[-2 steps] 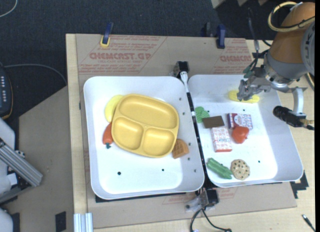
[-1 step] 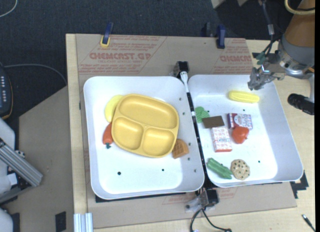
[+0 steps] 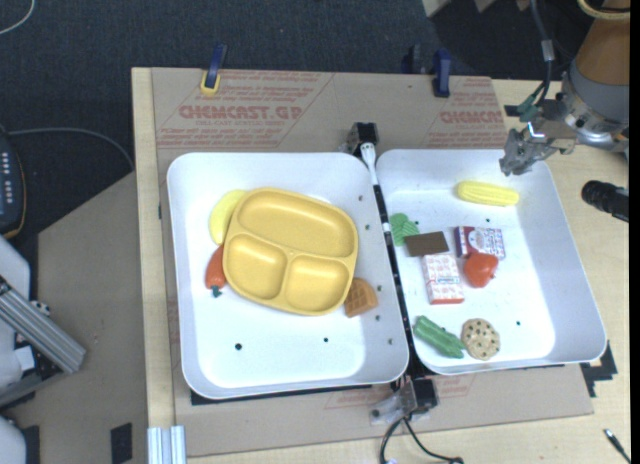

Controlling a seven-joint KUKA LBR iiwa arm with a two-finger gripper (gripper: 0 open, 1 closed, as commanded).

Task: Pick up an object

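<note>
Fixed overhead camera looks slantwise down on both bins (image 3: 190, 252).

red "chemcast" print, repeated, on the brown board (image 3: 300, 102) under the bins

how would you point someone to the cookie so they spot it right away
Start at the right bin and go to its near edge. The cookie lies there beside a green pea pod. It is the round tan piece with dark specks.

Gripper (image 3: 520, 157) seemingly above right bin (image 3: 570, 282) rim, near corn (image 3: 487, 193)
</note>
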